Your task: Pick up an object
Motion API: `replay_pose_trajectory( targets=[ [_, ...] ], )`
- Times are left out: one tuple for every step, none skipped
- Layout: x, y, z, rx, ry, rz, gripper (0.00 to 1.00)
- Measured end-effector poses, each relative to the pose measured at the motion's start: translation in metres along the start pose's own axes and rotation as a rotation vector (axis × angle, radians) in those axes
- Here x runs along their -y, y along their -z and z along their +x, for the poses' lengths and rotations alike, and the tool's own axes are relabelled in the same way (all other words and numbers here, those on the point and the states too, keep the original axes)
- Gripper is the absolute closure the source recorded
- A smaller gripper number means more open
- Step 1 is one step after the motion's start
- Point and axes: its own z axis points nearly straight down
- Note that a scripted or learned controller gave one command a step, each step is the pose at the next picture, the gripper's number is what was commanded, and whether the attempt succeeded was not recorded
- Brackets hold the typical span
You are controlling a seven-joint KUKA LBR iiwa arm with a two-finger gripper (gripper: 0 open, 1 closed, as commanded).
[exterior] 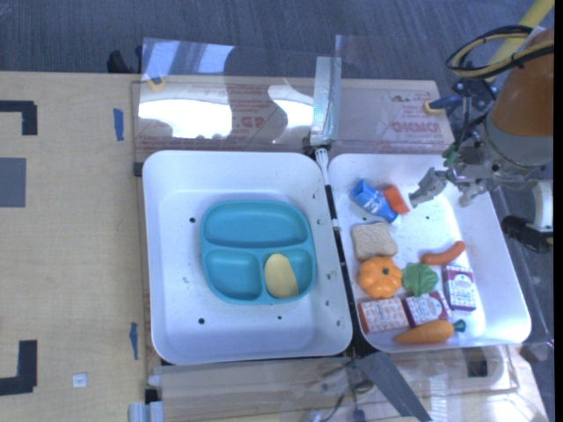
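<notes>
Nearest the camera, at the front edge of the right bin (515, 310), an orange carrot (424, 331) lies on its side, just in front of two small red-and-white cartons (403, 311). A third carton (461, 288) of the same kind stands to their right. Behind them: a small orange pumpkin (379, 275), touching a green leafy piece (420, 279) on its right; a red-orange sausage-shaped item (442, 254) further right; a tan slice of bread (374, 238) behind the pumpkin. At the back of this bin, a blue packet (372, 199) lies just beside a small orange piece (397, 200). The gripper (446, 188) hovers over the back right part of the right bin, near the orange piece but apart from it; its two fingers (426, 187) are spread, nothing between them. Grey arm with orange band (526, 99) enters from the right, with yellow and black cables above it. The left bin (176, 236) holds a teal divided tray (255, 249); a pale yellow, egg-shaped object (281, 275) sits in its front right compartment. Both bins rest side by side on the counter (62, 236), which bears black and blue tape marks. Clear plastic sheeting (229, 104) lies behind the bins.
</notes>
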Motion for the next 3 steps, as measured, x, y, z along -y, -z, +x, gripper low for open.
replay_pose_trajectory(
  targets=[
    [-0.033, -0.100, 0.052, 0.001, 0.017, -0.001, 0.00],
    [-0.034, -0.088, 0.052, 0.001, 0.017, -0.005, 1.00],
    [-0.046, -0.002, 0.069, 0.002, -0.046, -0.012, 1.00]
  ],
)
